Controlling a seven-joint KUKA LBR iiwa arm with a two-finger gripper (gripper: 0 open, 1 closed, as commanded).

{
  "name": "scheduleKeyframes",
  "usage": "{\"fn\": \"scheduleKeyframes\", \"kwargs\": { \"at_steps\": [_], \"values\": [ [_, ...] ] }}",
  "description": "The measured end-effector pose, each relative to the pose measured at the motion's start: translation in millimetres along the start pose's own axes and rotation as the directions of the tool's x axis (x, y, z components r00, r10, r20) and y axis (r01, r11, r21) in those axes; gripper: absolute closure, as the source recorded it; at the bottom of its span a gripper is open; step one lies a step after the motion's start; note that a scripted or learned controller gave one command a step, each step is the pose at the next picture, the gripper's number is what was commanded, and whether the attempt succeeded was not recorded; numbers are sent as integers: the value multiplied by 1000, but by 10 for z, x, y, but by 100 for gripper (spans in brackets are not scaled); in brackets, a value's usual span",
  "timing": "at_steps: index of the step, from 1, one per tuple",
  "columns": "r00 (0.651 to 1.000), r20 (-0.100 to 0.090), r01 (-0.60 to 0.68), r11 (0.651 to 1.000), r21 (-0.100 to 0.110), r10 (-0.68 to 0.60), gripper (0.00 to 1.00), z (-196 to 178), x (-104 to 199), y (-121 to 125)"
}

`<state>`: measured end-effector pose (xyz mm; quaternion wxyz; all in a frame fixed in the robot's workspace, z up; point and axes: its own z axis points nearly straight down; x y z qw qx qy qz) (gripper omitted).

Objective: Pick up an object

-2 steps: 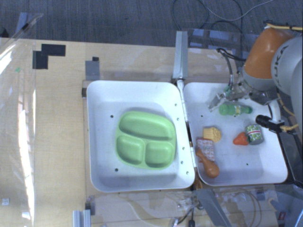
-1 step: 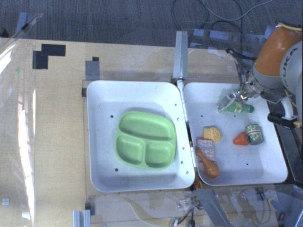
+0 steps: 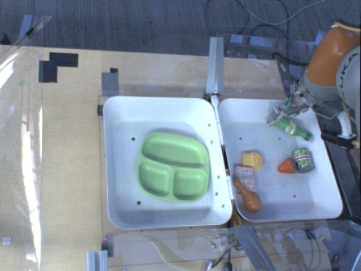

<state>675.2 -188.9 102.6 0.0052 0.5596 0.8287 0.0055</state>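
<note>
Pincer [image 3: 286,109] at the far right corner region of the right bin [image 3: 333,205], its metal fingers lowered onto the neck end of a green bottle [image 3: 293,128]. The fingers meet the bottle's near end, but whether they are apart or clamped on it cannot be told at this scale. The bottle lies on its side on the bin floor, slanting from the pincer toward the bin's right wall, close to the far rim.

The arm [image 3: 333,58] enters from the right, its orange band above the wrist, and leans down and leftward over the bin's far right corner.

Nearer the camera, well apart from the bottle, a green-labelled can [image 3: 303,160] lies touching a small orange-red piece [image 3: 286,166]. Toward the divider sit a yellow corn-like piece [image 3: 252,160], a small printed packet [image 3: 245,177] and a brown drumstick-shaped toy [image 3: 249,196], clustered close together. Bare floor lies open in the bin's centre and along its near right side.

The left bin [image 3: 115,208] carries a green compartment plate [image 3: 173,166], set near its middle, with bare margins on all sides. Both bins rest on the wooden desk [image 3: 62,162], and cables [image 3: 254,16] trail beyond its far edge.
</note>
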Motion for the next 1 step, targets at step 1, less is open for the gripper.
{"fn": "scheduleKeyframes", "kwargs": {
  "at_steps": [1],
  "values": [
    [999, 3, -48, 999, 5, 48, 100, -1131, 706, 258]
  ]
}}
